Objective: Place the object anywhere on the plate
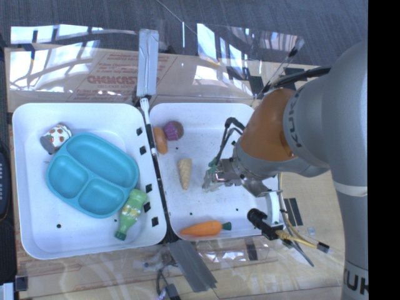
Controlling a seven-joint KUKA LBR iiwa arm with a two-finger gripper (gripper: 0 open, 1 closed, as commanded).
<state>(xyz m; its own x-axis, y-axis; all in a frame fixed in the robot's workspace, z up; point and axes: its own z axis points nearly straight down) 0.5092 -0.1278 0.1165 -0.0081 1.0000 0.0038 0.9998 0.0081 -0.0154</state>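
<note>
The blue divided plate (pixel 92 174) lies in the left bin (pixel 31 230). My gripper (pixel 212 180) hangs low over the middle of the right bin (pixel 200 120), just right of a cream cone (pixel 185 172). An orange carrot (pixel 203 229) lies near that bin's front wall. At the right bin's back left sit a purple round piece (pixel 174 130) and an orange oval piece (pixel 160 140). I see nothing held in the gripper.
A green bottle (pixel 129 212) lies against the plate's front right edge. A small grey and white toy with red dots (pixel 55 137) sits at the plate's back left. The grey divider (pixel 150 161) separates the bins. The arm's bulk (pixel 294 136) covers the right bin's right side.
</note>
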